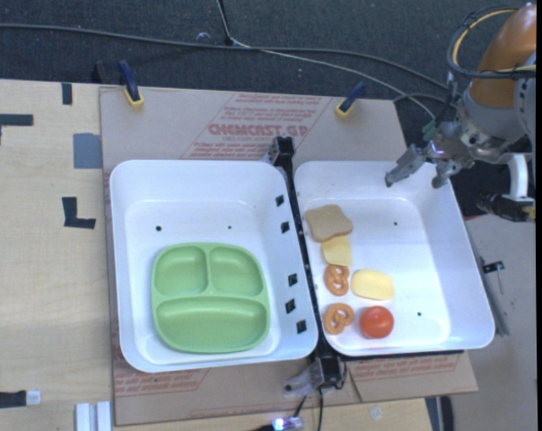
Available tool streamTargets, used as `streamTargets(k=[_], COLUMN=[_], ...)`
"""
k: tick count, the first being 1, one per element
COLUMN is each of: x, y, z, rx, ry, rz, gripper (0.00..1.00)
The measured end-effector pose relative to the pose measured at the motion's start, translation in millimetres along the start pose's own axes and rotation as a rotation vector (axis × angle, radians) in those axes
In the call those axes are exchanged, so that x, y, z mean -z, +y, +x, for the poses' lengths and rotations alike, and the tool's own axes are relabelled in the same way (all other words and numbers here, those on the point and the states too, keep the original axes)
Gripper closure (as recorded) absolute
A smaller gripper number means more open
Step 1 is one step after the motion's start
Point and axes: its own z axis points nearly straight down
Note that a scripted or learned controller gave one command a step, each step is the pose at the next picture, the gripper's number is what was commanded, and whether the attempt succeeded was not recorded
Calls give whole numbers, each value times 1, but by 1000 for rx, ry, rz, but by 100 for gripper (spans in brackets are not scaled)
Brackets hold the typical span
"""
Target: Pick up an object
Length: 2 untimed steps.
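Six toy foods (350,277) in right bin (450,268); gripper (418,172) above far rim, fingers spread, nothing between them

The scene is viewed by one camera fixed above the bench and tilted downward at a slant. Both shallow white plastic bins are taken in whole; the black divider strip between the bins (292,241) is seen close to the middle of the frame. Beyond that strip, a brown cardboard sheet (253,128) and a dark carpeted floor (118,16) are seen toward the top of the frame. Left of the strip, pale wooden boarding (38,268) is included. The distance is moderate: the bins are covered along with a margin of bench around them. Right of the strip, the grey arm with the orange band (500,70) is cut by the frame edge.
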Motion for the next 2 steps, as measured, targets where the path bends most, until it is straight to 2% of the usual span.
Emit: streamTargets(k=[1, 2], x=[10, -33], y=[3, 4], z=[1, 0], rx=[4, 4], ry=[-3, -4], rz=[-15, -12], gripper=[0, 0])
